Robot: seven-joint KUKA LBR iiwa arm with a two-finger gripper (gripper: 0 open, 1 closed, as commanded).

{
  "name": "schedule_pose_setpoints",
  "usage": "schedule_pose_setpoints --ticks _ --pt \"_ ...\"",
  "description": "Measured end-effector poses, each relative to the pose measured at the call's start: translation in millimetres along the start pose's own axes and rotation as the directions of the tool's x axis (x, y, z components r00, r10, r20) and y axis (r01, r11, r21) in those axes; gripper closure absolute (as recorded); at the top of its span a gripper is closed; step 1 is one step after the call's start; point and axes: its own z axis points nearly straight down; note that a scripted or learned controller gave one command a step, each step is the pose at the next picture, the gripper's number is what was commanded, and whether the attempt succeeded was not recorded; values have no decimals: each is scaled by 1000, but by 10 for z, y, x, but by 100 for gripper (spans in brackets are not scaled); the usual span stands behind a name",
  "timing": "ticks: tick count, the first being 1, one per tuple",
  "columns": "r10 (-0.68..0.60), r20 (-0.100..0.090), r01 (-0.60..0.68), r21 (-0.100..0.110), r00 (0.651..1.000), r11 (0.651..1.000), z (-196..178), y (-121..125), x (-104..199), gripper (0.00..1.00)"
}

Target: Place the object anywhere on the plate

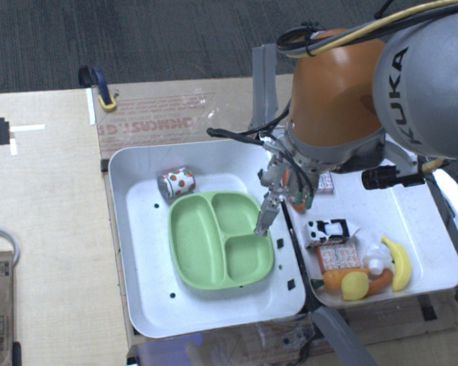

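Grey arm's claw (272, 206), grip state unclear, hovers at green plate's (218, 239) rim; nearby small cup (178, 182) looks light, rigid.

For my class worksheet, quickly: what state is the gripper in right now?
Gripper: over the green plate's right edge; open or shut cannot be told.

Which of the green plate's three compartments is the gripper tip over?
The gripper hangs over the upper-right compartment of the green plate, near its right rim, above the lower-right one. The long left compartment lies farthest from it.
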Motion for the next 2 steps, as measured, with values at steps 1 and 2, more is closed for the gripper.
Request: schedule_pose_setpoints --ticks 1,2 --pt "5 1 -5 -1 1000 1000 -88 -5 -14 100" --pt "98 3 -98 -1 995 995 -329 -19 -334 100"
